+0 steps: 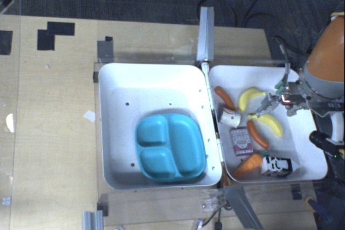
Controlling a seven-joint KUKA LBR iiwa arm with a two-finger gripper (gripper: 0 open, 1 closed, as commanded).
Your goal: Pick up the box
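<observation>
Two white bins on a wooden bench, arm over the right one.

Left bin (113, 116): blue divided tray (170, 145) toward the near side; right bin (307, 169): sausage (224, 98), small cup (229, 117), box (241, 140) flat near the middle, untouched; beside it a second sausage (257, 134), a carrot (248, 165), a black-and-white pack (276, 166), two bananas (253, 97); gripper (268, 103) above the bananas, fingers narrowly parted, holding nothing.
</observation>
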